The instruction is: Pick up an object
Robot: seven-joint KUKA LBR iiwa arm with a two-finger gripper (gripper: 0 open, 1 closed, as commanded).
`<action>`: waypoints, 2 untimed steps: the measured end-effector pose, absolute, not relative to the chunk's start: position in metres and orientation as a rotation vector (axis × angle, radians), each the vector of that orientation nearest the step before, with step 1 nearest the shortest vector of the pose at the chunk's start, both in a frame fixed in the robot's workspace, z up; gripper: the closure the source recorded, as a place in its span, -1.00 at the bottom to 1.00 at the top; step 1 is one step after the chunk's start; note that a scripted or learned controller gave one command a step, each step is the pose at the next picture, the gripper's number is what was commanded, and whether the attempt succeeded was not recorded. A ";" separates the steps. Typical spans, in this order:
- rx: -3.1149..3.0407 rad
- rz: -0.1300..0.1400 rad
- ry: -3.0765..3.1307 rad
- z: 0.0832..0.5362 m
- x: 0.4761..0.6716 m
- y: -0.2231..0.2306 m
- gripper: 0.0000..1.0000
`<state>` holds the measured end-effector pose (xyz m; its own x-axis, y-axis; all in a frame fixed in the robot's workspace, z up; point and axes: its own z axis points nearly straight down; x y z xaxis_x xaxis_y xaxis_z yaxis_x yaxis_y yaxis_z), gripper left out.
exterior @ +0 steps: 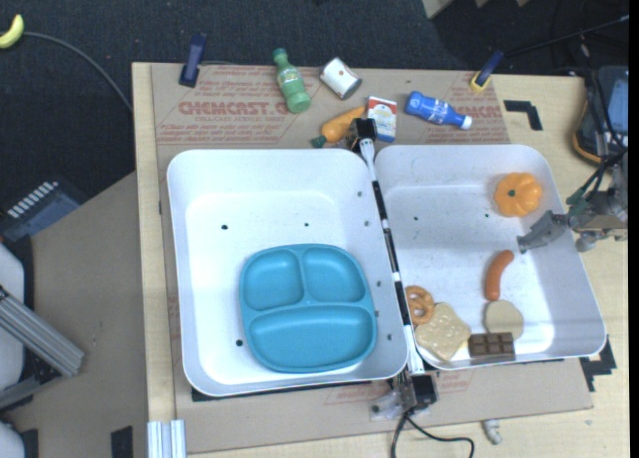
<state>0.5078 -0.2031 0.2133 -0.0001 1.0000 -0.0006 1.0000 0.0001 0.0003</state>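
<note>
The right bin [449, 197] holds an orange toy pumpkin [518, 194] near its far right corner. A red sausage [498, 274] lies lower down, with a pretzel [419, 300], a tan cracker [443, 333], a beige round piece [504, 317] and a chocolate bar [491, 346] along the near edge. My gripper [542, 231] reaches in over the bin's right rim, just below and to the right of the pumpkin and above the sausage. Nothing shows in its grasp.
The left bin [200, 197] holds a blue divided plate [307, 306]. On the bench behind the bins lie a green bottle [292, 82], a white can [340, 77], a milk carton [381, 117], a blue bottle [437, 110] and an orange toy [341, 127].
</note>
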 end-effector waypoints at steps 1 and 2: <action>2.221 0.004 2.224 0.095 0.504 -0.221 -1.00; 2.220 0.008 2.233 0.084 0.561 -0.219 -1.00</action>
